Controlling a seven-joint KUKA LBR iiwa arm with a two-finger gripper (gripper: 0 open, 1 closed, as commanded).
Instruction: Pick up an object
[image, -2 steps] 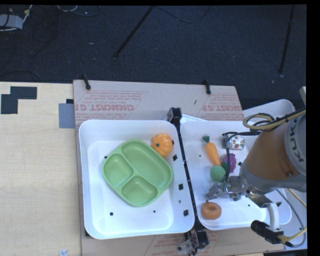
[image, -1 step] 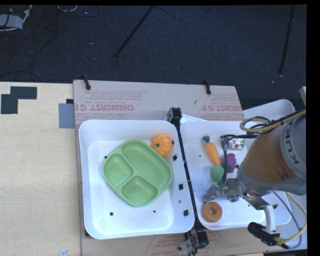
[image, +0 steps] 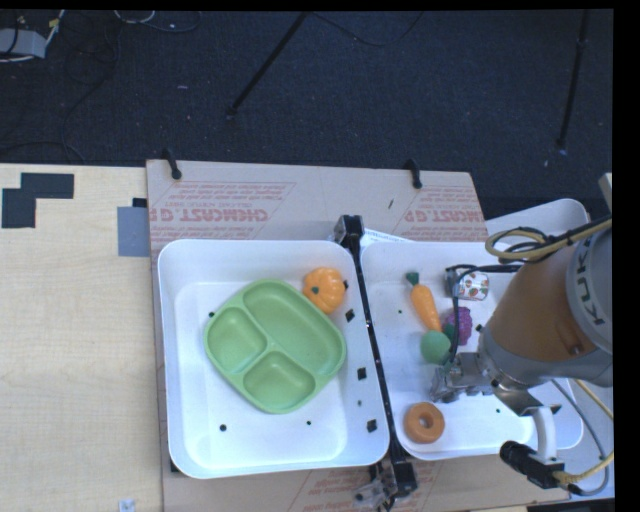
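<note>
Count: two white bins, left bin (image: 190, 440) and right bin (image: 480, 440), split by a black divider (image: 365, 330). I use the divider as my reference.

Left of the divider: one green tray (image: 275, 345) with three compartments, lying flat mid-bin. One orange pumpkin (image: 324, 288), just beside the tray's upper right edge and close to the divider.

Right of the divider: one carrot (image: 424, 305) with a green top, lying at a slant. One green round piece (image: 435, 346) touching the carrot's lower end. One purple piece (image: 460, 325) just beside both, partly hidden by my wrist. One brown donut (image: 425, 423) further down, near the bin's front edge and near the divider. One small white card or tag (image: 473, 287) above the purple piece.

My gripper (image: 447, 384) sits low in the right bin, between the green piece and the donut. Opening: can't tell, wrist blocks the view. Nothing visibly gripped.
</note>
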